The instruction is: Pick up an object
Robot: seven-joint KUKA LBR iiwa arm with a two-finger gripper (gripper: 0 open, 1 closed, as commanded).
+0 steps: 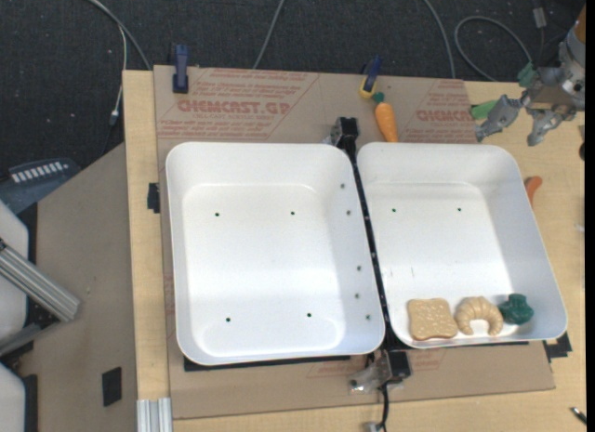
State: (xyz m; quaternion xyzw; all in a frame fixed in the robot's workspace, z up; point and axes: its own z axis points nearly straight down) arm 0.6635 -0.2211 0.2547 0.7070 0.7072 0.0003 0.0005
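Along right bin's (521, 189) near wall, cracker (431, 319), croissant (479, 315), green toy (517, 309)

Three small toy foods lay in a row along the near edge of the right-hand shallow white plastic bin (465, 189): a flat tan cracker-like square (431, 319), touching or just beside it a pale curved croissant shape (480, 316), and a dark green lumpy piece (517, 309) in the near right corner. I saw all lying flat.

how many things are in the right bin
3, in a row along its near edge: a cracker on the left, a croissant in the middle, a green toy by the right corner.
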